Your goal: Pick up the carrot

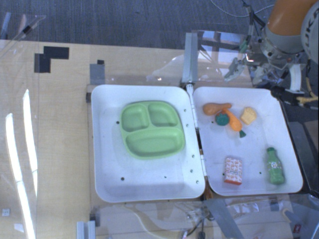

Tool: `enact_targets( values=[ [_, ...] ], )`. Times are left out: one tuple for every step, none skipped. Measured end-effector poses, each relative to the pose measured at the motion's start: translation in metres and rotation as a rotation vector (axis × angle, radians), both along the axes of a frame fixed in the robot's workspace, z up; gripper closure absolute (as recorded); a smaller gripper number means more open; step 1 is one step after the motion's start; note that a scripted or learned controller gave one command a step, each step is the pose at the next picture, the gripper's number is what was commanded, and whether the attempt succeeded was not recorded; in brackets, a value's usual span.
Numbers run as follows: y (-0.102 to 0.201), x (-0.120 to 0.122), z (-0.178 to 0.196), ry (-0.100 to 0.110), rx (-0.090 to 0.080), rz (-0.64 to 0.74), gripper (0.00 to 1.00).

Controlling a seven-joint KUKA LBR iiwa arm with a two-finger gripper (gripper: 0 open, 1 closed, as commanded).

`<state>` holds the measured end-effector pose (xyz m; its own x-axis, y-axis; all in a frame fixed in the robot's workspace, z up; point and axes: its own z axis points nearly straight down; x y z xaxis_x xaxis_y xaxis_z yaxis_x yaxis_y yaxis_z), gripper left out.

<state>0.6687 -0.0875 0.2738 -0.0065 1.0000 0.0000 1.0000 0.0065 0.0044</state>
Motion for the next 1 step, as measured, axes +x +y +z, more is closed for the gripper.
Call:
enact_targets(
  values=[
    [-0.0363,-0.0706,-0.0927,0.001,0.000,0.005,0.00]
  ],
)
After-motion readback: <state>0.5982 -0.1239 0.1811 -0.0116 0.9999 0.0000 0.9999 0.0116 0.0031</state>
